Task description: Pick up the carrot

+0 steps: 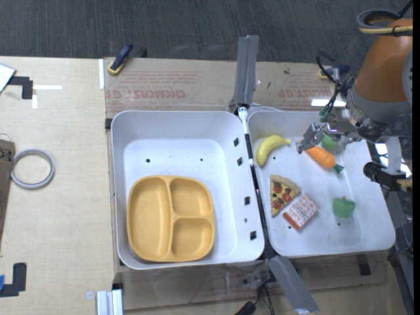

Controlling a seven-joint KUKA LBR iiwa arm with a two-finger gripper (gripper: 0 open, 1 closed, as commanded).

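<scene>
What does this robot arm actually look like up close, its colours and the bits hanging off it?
The arm is rounded and smooth, with a broad orange band above a grey wrist section. Black cables loop along its side down toward the gripper, which is a small silvery metal piece with dark parts. A yellowish ring sits at the top of the orange section.

A yellow divided plate (172,217) lies in the left bin (131,130). The right bin (367,238) holds a banana (268,147), pizza slice (282,194), red-and-white packet (301,211) and green toy (343,207). A tape roll (30,168) lies on the bench.
</scene>
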